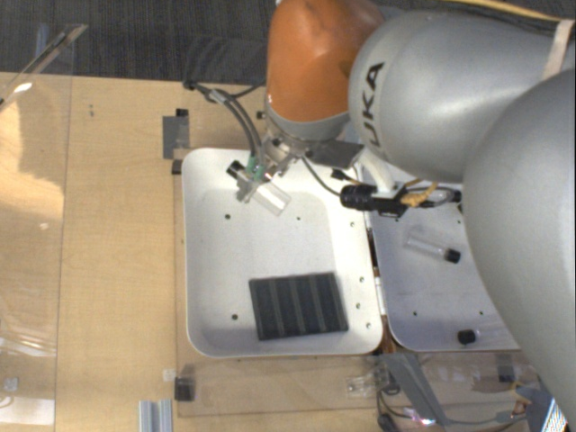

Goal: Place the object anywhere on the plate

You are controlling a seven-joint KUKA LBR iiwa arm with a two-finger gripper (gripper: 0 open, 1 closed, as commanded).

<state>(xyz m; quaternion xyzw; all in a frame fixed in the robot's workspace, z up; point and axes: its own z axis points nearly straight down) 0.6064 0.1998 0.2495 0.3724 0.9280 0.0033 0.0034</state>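
The grey arm point(468, 106) is reaching across from the right, wrist bending down over the left bin point(207, 268). The dark ribbed plate point(297, 306) is lying near its front. The end effector point(255, 176) is hovering at the back, apparently gripping a small clear tube point(270, 196): light, stiff, slippery, best pinched mid-body.

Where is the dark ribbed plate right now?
The dark ribbed plate lies in the left bin, toward its near right corner, well below the hand.
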